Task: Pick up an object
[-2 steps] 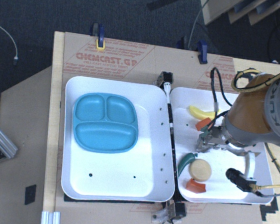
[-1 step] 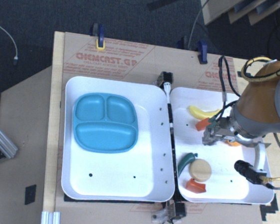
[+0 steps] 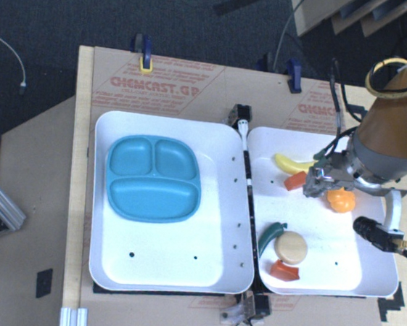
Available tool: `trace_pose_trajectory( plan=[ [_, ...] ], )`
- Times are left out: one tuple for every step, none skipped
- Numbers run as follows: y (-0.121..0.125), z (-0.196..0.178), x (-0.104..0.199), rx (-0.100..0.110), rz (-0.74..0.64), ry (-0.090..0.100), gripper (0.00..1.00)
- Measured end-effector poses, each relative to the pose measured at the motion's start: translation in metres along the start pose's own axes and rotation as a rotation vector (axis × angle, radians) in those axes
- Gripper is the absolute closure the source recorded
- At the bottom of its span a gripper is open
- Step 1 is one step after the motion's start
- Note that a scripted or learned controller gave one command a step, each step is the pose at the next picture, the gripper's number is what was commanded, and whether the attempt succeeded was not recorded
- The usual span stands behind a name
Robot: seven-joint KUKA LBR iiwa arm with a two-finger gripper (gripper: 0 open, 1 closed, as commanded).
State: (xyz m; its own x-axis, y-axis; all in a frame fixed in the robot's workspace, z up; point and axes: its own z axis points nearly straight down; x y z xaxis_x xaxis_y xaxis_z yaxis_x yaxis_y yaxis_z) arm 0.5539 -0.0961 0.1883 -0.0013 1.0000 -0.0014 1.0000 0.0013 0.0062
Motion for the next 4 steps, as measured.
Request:
trace_pose_trajectory(
  plan=[
    [0.002,-0.054,0.0,-0.001,0.0,0.0,1.0],
    [-0.002,-0.053,0.045,0.007,-0.004,0.004,1.0],
    [-0.008,-0.057,0.099,0.007,-0.005,0.004,1.0],
    [-0.028,-0.04,0.15,0.011,-0.004,0.004,1.0]
  ],
)
